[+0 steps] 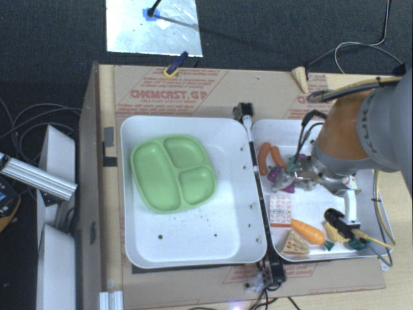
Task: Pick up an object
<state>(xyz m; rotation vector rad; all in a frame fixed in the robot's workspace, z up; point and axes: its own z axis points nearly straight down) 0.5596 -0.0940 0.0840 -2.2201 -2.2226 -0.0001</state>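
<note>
**Right bin (335, 125), near edge.** A tan wedge-shaped toy slice (295, 245) lies touching an orange toy carrot (308, 232). Just beyond them, a small white packet with red print (279, 210) lies flat beside the bin's left wall.

**Mid-bin.** The tool (298, 173), on the grey arm (384, 131) that reaches in from the right, sits low over a small purple toy (282, 177). This toy is judged the likeliest object for the pick. Contact cannot be confirmed, and whether the tool is open or closed cannot be told. Just beyond the purple toy, two orange-red toy sausages (264, 158) lie near the same wall.

**Left bin (193, 241).** It holds a green divided plate (173, 172), well apart from the tool.

**Far.** The cardboard-covered desk (174, 84), and past it a silvery sheet (151, 18) on the dark floor.

**Hazards, as judged.**
- The purple toy is small, irregular and crowded, so a closing tool may clip a sausage too or squeeze the toy out sideways.
- The left wall close by leaves little room on that side. A descent slightly off-centre could strike the wall or merely shove the toy against it.
- A grasp on an edge would probably slip on lifting.
</note>
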